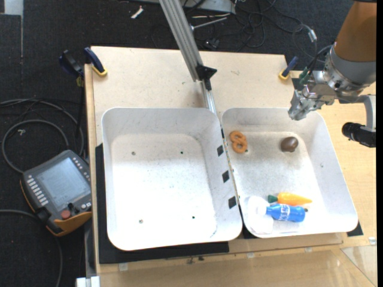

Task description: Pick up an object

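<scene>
Fingers of the grey two-finger gripper (pixel 297 112) point down at the far rim of the right shallow white plastic bin (pixel 335 178), but they blur together at this size, so whether they are spread or pressed together cannot be told; nothing shows between them. Just below and slightly left of the fingertips, inside that bin, lies a small round dark brown ball-like object (pixel 289 144), apart from the gripper. Further left of it, near the bin's inner wall, sits a small orange-brown pretzel-shaped piece (pixel 238 142). Well below the fingertips, at the bin's near end, rest three things close together: an orange carrot-shaped toy with a green tip (pixel 292 199), a blue plastic bottle-shaped item with a white label (pixel 286 213) touching it on the near side, and a white rounded object (pixel 258 215) just left of the blue one. Far left of the fingers is the left shallow white plastic bin (pixel 119 130), side by side with the right one on the pale wooden bench (pixel 149 76). Above the gripper, the arm's orange band (pixel 358 26) rises toward the upper right corner.
</scene>
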